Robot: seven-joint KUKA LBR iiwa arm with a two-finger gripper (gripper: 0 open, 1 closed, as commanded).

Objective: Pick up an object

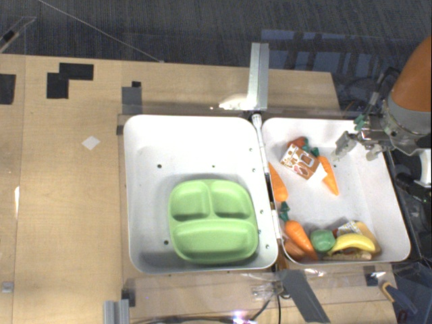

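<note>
White plastic bins, two, sit side by side on the bench (61, 181). Left bin (145, 147) holds one green divided tray (212, 220). Right bin (378, 201) holds several toy foods, carrots, a banana (354, 244), one printed packet (300, 160). Pincer (358, 144) hangs parted and unladen near the packet, seemingly poised for picking.

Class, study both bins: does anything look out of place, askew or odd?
Nothing looks spilled or damaged. The green divided plate lies flat in the left bin. In the right bin the toy food is loosely scattered: a small carton lies askew, and one carrot rests against the dividing wall.
</note>
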